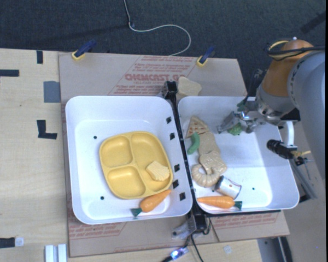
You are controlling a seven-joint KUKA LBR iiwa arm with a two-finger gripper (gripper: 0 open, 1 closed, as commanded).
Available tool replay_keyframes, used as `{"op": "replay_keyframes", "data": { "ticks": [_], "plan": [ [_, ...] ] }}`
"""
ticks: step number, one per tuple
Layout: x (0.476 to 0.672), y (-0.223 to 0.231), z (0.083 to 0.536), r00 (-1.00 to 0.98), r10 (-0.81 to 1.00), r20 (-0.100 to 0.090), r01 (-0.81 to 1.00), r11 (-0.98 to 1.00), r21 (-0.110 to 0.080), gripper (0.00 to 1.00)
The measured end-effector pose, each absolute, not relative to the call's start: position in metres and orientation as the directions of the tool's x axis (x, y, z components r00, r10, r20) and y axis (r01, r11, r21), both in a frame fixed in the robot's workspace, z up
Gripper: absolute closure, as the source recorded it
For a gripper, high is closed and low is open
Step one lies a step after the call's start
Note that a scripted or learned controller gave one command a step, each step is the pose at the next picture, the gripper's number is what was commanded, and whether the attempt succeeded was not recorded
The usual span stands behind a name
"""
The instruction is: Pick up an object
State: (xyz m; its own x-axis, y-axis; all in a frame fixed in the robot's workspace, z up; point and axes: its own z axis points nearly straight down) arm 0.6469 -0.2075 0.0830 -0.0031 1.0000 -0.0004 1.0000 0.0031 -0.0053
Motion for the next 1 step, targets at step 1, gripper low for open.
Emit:
{"op": "replay_keyframes", "data": {
  "ticks": [1],
  "plan": [
    [0.6482,-0.2072,0.0969,-0.004,1.000,-0.001,1.000,0.004,-0.003,1.00]
  ]
}}
